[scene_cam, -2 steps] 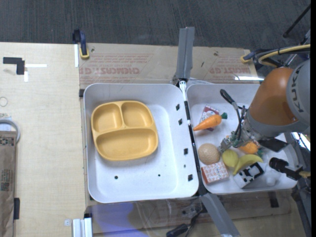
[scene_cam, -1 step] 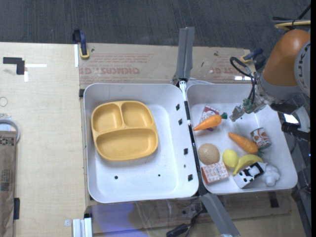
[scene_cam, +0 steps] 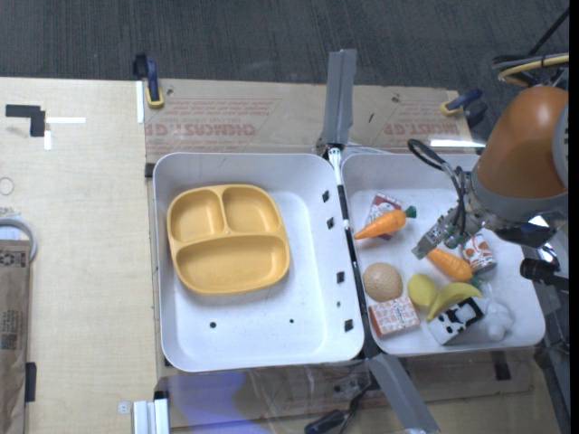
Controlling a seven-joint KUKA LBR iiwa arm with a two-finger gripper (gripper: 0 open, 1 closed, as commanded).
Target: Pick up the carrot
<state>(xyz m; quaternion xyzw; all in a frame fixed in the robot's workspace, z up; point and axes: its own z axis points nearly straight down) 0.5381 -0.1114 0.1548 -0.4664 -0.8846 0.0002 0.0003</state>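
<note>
Right bin (scene_cam: 529, 333) clutter up front; pincer (scene_cam: 441, 235) low beside an orange piece (scene_cam: 450, 262), jaw state unclear. Approach step: carrot (scene_cam: 381, 225) lies left, needs re-aiming.

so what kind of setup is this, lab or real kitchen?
Most likely a robot lab bench, not a kitchen: two shallow white plastic bins clamped side by side on a plywood top, toy food such as the orange plastic carrot, and the grey arm's two-finger gripper working over them.
</note>
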